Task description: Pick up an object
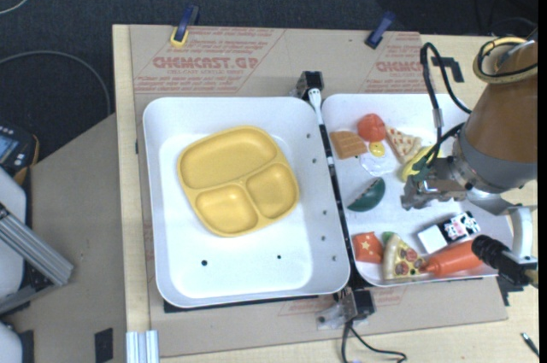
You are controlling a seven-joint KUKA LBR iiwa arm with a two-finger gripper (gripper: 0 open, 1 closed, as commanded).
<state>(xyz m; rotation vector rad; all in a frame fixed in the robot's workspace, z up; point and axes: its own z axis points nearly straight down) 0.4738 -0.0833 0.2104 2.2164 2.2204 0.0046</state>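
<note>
Toy food fills the right bin [342, 109]; largest to smallest, we see the carrot [457, 260], pizza slice [398, 257], green wedge [367, 196] and tomato [371, 127]. Our pincer [420, 192] hovers above; whether spread, we cannot tell. We'd centre on one piece first.

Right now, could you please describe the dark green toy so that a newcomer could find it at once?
Start at the right bin, the one full of toy food. Along its left wall, about halfway down, lies the green wedge, below the toast. It is the only dark green piece, curved like a melon slice, apart from its neighbours.
</note>
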